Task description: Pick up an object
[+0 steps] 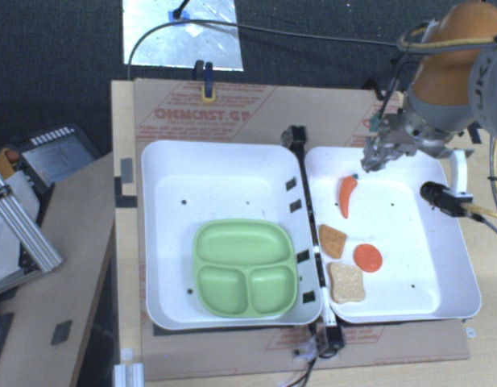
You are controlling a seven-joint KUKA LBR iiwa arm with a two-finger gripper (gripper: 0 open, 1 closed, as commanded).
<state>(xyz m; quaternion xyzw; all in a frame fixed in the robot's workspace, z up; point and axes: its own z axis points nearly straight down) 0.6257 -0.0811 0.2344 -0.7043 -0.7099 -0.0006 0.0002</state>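
While the arm (461, 63) is reaching in from the right, its gripper (375, 158) is hanging over the far edge of the right bin (441, 297), and nothing is sitting between its fingers; whether they are spread or closed I cannot tell, since they are blurring into dark metal. Just below it an orange carrot (346, 195) is lying on the bin floor, apart from the fingertips. Nearer the camera are lying a brown cracker (332, 241), a red tomato slice (367, 257) and a piece of toast (346, 282). In the left bin (176, 176) a green divided plate (244, 266) is resting.
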